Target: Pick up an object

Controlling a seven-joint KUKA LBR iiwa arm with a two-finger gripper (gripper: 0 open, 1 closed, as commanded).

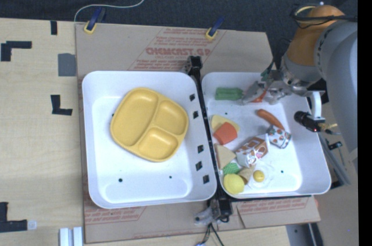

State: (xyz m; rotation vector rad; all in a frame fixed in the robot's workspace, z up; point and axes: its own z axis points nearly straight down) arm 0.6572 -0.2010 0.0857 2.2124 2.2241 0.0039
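The right bin (308,178) holds several toy foods: a green bar (228,93), an orange sausage (270,118), a red-orange block (225,134) on a yellow slice (220,121), two small printed cartons (251,150) (278,138), a tan wedge (223,154), a yellow lemon (233,183) and a fried egg (258,175). My gripper (260,92) hangs low over the bin's far right part, just right of the green bar and above the sausage. A small orange patch shows at its tip; I cannot tell what it is.
In the left bin (99,181) lies a yellow divided plate (150,123). A black divider (199,117) runs between the bins. The grey arm with its orange band (311,35) comes in from the right over the bin's far right corner.
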